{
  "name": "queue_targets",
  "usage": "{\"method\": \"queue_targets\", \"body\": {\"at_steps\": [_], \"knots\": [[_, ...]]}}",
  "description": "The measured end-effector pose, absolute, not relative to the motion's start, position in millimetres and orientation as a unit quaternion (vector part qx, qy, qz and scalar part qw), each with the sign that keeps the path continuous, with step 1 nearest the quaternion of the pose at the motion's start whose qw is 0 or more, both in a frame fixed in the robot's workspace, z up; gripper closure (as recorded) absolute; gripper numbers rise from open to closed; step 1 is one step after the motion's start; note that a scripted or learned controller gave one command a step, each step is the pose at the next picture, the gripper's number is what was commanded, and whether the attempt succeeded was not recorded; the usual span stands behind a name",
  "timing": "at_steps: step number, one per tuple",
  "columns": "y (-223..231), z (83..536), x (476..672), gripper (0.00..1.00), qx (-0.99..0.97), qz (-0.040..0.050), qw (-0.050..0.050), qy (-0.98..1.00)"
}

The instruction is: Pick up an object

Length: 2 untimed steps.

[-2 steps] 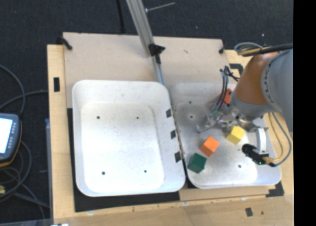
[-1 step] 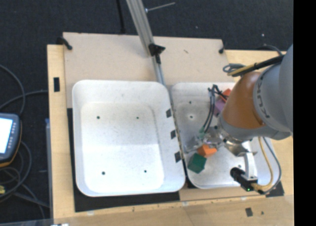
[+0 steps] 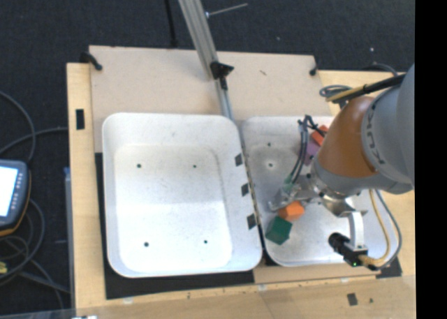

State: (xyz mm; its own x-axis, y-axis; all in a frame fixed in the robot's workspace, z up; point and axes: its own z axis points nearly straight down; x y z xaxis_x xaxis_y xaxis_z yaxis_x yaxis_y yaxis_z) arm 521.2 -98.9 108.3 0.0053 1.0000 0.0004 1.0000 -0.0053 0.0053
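Down inside the right bin (image 3: 269,144), reaching in from the right edge: grey arm (image 3: 391,136) with orange band (image 3: 343,144) above the wrist. End effector (image 3: 285,202) low over the bin floor, close to the divider between the two bins. Whether open or closed, cannot tell; fingertips lost among dark cabling and metal parts.

Directly at the end effector's tip, touching or nearly so: orange block (image 3: 293,210). Whether actually between the fingers, cannot tell. Just below and slightly left of the orange block, touching it or just beside: green block (image 3: 279,230), resting on the bin floor near the lower left corner of the right bin.

Up and to the right of the orange block, partly hidden behind the wrist: small reddish-orange object (image 3: 320,132) and a purple piece (image 3: 307,149) beside it, both near the upper part of the right bin; shapes unclear.

Well left of the orange block, across the divider: left bin (image 3: 174,192), white, shallow, with four small dark dots on its floor.

Below and right of the orange block, near the right bin's lower edge: black fitting (image 3: 340,243) on a curved white bracket hanging from the arm.

Above the orange block, running diagonally from the top of the view down to the junction of the two bins: metal rail (image 3: 198,21). Under everything: tan counter (image 3: 160,77). Far left of the orange block, off the counter: handheld screen device (image 3: 10,195) with cables.
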Motion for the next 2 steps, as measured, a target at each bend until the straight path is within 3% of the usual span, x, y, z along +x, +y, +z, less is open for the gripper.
{"method": "queue_targets", "body": {"at_steps": [1, 2], "knots": [[-43, 201, 571.3, 1.00, 0.704, 0.0041, 0.004, 0.710], [36, 200, 618.7, 1.00, 0.703, 0.0022, 0.000, 0.711]]}}
